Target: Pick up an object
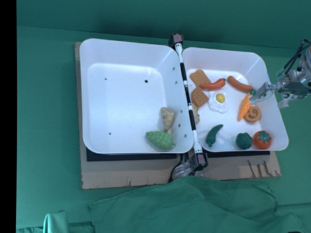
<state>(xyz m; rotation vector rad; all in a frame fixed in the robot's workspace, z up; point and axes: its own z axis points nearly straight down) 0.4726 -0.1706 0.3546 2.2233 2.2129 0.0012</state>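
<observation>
Carrot (244, 108) is the likeliest target, judging by where the arm stands: in the camera view it lies in the right bin (272, 76), slanted with its thick end up near the right-hand sausage (240, 84) and its tip pointing down, just beside a small brown ring pastry (252, 114). The gripper (256, 94) reaches in from the right edge over the bin's right wall, its tip poised just above and to the right of the carrot's thick end. Whether the fingers are spread or closed cannot be told at this size, and nothing can be seen between them.

The carrot looks like moulded plastic play food, so it is probably light, stiff and hollow, with a smooth, somewhat slippery skin. Its taper suggests taking hold across the thicker upper half, squarely across the long axis; a pinch near the tip would likely squirt it out. The ring pastry touching or nearly touching its lower side leaves little room there, and the sausage crowds the top.

Elsewhere in the right bin lie a fried egg (219, 102), a waffle (199, 96), a red chilli (212, 85), a green pepper (213, 135), broccoli (244, 141) and a tomato (263, 139). The left bin (97, 52) holds a pale wedge (166, 118) and a green bumpy fruit (160, 140), well apart from the arm. Both bins rest on cardboard on the green counter (43, 130)
</observation>
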